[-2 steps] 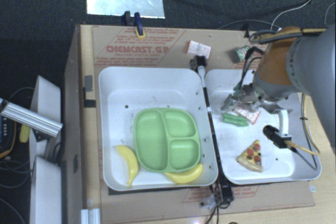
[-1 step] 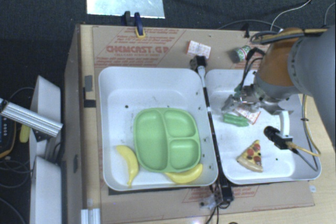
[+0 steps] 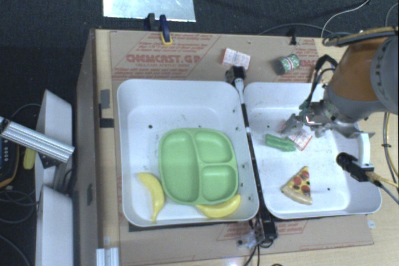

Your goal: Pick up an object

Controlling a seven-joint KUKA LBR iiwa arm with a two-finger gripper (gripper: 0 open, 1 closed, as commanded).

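In right bin (image 3: 355, 199) | gripper (image 3: 303, 123) beside green object (image 3: 280, 143) | opening unclear

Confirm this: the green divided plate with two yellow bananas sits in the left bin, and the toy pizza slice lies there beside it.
Wrong on the pizza. The camera view shows the triangular toy pizza slice in the right white bin, near its front edge. The green divided plastic plate and two yellow bananas are indeed in the left white bin.
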